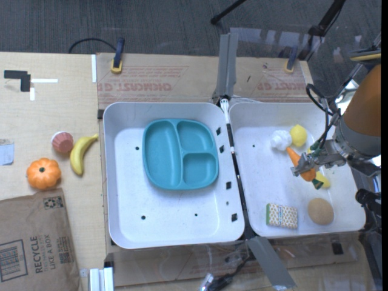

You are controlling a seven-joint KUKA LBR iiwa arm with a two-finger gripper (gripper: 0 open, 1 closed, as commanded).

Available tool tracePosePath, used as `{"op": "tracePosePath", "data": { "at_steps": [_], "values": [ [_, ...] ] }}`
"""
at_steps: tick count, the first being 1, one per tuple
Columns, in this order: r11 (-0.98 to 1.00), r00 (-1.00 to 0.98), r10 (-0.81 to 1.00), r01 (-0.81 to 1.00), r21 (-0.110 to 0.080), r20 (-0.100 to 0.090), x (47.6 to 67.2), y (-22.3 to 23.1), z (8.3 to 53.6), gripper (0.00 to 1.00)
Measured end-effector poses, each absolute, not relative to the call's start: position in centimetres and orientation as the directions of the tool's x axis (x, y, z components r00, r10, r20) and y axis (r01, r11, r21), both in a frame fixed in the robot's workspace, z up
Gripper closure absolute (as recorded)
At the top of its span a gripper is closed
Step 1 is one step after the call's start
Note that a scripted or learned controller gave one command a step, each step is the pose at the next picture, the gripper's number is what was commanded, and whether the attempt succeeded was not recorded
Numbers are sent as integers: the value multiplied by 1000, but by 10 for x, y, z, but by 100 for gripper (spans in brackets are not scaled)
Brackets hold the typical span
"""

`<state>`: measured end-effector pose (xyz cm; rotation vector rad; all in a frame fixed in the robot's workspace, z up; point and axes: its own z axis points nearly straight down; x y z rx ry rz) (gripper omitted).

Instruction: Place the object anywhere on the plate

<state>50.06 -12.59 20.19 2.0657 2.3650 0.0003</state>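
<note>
A smooth teal plastic plate (180, 153) with a slight sheen sits in a glossy white plastic bin (121, 223). The bench (54, 108) looks like pale matt wood, partly covered by rough brown cardboard (36, 247). A banana (80, 154) and small pumpkin (43, 173) look like smooth plastic.

You look down from one fixed camera above the table (48, 114), tilted at a slant so the floor shows along the top edge. It sits far enough back to take in both white bins: the left bin (121, 223) near the middle, the right bin (254, 162) beside it. The arm (367, 111) enters from your right.
</note>
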Motion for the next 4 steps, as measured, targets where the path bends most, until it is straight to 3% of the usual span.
{"op": "tracePosePath", "data": {
  "at_steps": [1,2,3,4],
  "values": [
    [152,-152,988,988,-3,-1,581,-55,191,100],
    [30,-30,1000,1000,-2,-3,629,2,191,100],
    [202,-202,979,979,-3,-2,607,42,191,100],
    [202,-202,979,979,-3,-2,607,42,191,0]
  ]
}}
